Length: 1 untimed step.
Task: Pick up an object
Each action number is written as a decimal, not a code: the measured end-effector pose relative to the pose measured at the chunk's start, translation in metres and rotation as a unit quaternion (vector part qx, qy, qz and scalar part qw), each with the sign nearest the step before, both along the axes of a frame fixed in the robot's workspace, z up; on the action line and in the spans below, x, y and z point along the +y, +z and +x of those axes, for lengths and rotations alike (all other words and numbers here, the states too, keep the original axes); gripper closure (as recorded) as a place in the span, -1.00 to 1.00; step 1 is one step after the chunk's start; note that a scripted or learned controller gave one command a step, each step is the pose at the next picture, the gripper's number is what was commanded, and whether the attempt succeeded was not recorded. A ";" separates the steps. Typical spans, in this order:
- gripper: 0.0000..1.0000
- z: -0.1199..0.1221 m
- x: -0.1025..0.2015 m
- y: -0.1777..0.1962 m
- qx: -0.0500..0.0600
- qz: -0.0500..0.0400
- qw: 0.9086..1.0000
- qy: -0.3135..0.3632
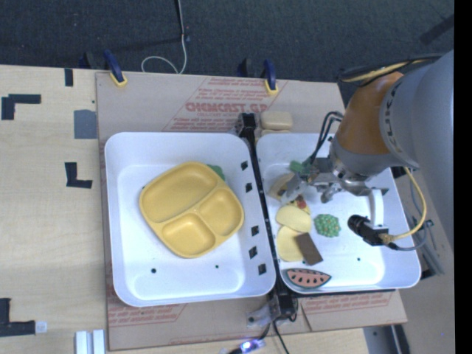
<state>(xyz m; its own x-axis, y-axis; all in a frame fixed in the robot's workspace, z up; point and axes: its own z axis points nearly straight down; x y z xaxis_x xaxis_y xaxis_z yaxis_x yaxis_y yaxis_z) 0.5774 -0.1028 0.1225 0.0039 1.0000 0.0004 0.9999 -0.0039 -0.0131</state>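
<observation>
Two white bins are set side by side. In the left bin [125, 271] one yellow divided plate [192, 207] is lying, with a sliver of something green [216, 172] showing at its far edge. One beige block [276, 120] is resting on the cardboard just beyond the bins.

In the right bin [402, 271] the pickable things are crowded toward the left side: two yellow pieces [293, 217], one brown bar [310, 249] laid across the lower yellow piece, one green bumpy ball [327, 224], one watermelon slice [307, 277] at the near rim, and one small tan and red item [284, 186] under the tool.

The gripper [318, 183] is lowered at the far left part of that bin. Whether it is open or closed cannot be told, and nothing can be seen held.

Failure is judged likely from crowding: two touching pieces could be caught together, or a rounded piece could be squeezed out sideways. The divider wall could also be struck, as it is near.
</observation>
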 end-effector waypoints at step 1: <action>-1.00 0.083 -0.006 0.134 -0.016 -0.003 1.000 0.004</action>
<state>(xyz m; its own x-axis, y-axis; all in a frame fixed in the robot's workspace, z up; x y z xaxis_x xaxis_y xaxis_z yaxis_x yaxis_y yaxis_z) 0.6603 -0.1088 0.2562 -0.0039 1.0000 -0.0046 0.9998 0.0040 0.0181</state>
